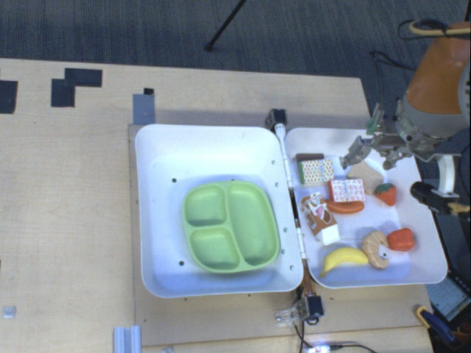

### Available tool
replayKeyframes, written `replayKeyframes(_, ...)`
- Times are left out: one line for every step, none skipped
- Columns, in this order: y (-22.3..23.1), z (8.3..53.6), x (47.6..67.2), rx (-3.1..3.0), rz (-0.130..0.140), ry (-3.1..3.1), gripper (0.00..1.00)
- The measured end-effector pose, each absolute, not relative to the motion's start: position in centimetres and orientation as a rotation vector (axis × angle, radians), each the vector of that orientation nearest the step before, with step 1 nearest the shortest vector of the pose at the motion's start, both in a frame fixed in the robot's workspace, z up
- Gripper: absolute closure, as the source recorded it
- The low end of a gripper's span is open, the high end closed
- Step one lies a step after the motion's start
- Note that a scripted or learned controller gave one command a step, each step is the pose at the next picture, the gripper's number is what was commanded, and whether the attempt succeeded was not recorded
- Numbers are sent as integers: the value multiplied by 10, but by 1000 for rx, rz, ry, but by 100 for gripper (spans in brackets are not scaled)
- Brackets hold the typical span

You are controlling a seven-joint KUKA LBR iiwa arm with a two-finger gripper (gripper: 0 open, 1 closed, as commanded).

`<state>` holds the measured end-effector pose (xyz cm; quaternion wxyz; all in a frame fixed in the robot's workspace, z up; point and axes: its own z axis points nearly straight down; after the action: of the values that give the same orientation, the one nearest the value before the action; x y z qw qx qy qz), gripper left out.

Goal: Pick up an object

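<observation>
From the camera above the bench, two shallow white bins sit side by side on the wooden top. The left bin [154, 197] holds a green divided tray [231, 226] with three compartments, lying flat near the bin's middle. The right bin [434, 271] holds the loose objects: a small box with a dotted green-and-white face [316, 170] near the far left corner, a red-and-white patterned box [346, 190] beside it with an orange-red sausage-shaped piece [346, 207] touching its near edge, a brown-and-white packet [319, 216] close to the divider between the bins, a yellow banana [344, 258] near the front wall, a tan pastry-like item [377, 248] just to the banana's right, a red pepper-like piece [401, 239] next to that, and a strawberry [385, 193] further back. The arm, with its orange band [438, 79], reaches in from the right, and the gripper [374, 151] hangs over the far part of the right bin, above a pale tan object [366, 173] lying between the patterned box and the strawberry. Its two fingers appear spread apart with nothing between them; one fingertip [351, 157] points down towards the bin's floor near the patterned box.
</observation>
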<state>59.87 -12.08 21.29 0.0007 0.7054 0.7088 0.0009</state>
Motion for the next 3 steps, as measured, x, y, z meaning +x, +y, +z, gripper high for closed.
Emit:
replayKeyframes(-109,110,573,2215,6,2217,0)
replayKeyframes(-120,102,520,2209,17,2207,0)
replayKeyframes(-119,113,522,2204,24,2206,100)
